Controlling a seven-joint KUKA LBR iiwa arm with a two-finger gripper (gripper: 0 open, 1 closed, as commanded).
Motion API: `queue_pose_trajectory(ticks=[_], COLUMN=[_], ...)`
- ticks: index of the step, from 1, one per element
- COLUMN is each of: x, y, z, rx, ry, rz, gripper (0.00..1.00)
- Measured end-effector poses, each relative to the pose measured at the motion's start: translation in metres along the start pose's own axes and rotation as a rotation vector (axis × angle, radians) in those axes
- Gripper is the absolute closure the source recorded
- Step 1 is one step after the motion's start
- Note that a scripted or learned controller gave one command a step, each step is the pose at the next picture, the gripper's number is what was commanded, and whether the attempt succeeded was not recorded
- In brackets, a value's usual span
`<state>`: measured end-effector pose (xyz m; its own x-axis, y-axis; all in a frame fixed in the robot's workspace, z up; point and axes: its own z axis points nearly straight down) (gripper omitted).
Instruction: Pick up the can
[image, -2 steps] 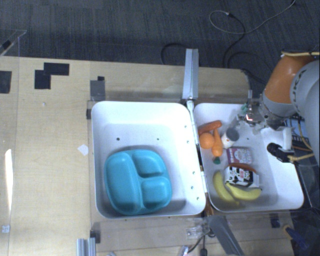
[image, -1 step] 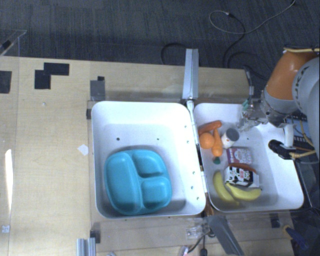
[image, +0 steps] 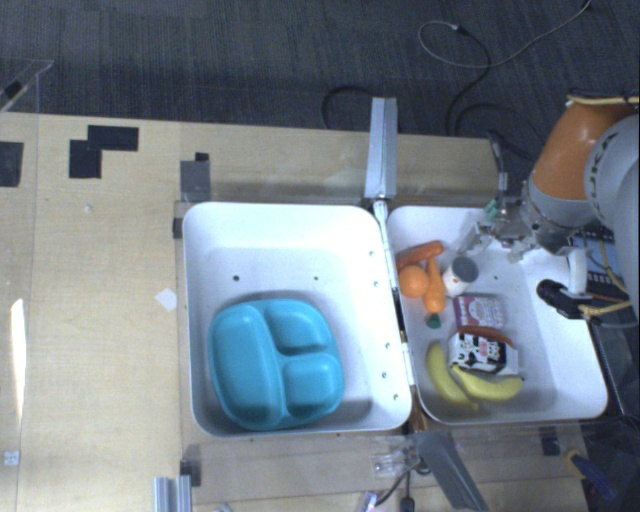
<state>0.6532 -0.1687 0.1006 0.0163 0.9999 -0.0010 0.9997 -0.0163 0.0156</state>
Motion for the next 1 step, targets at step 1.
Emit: queue_pose_trajectory(ticks=[1], x=[0.0010], y=[0.0027], z=[-0.0129], rx=[-0.007], ry=[-0.001], rz=[-0.002], gripper=[1.00])
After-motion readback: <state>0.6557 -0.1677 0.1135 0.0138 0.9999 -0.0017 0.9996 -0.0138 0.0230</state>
